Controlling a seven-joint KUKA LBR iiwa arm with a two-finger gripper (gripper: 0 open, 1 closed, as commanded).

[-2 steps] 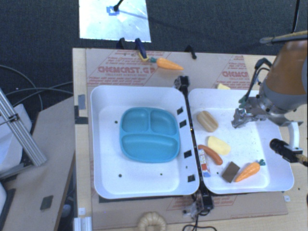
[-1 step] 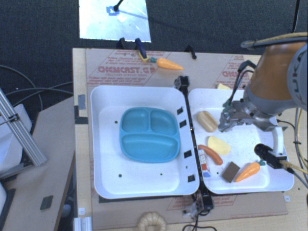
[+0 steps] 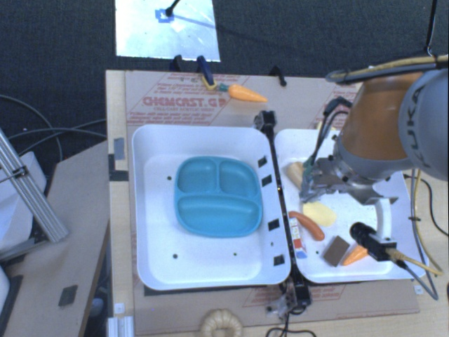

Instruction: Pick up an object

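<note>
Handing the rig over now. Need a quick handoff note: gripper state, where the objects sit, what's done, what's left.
Gripper: low over the right bin, above the pale yellow piece. Nothing seen between its fingers; open or shut unclear.
Right bin items: yellow piece, hot dog beside it, brown block, small orange carrot, a tan piece near the divider.
Left bin: blue divided plate.
Outside the bins: another carrot on the board behind.
Done: arm positioned over the bin. Left: grasp and lift an object.
</note>
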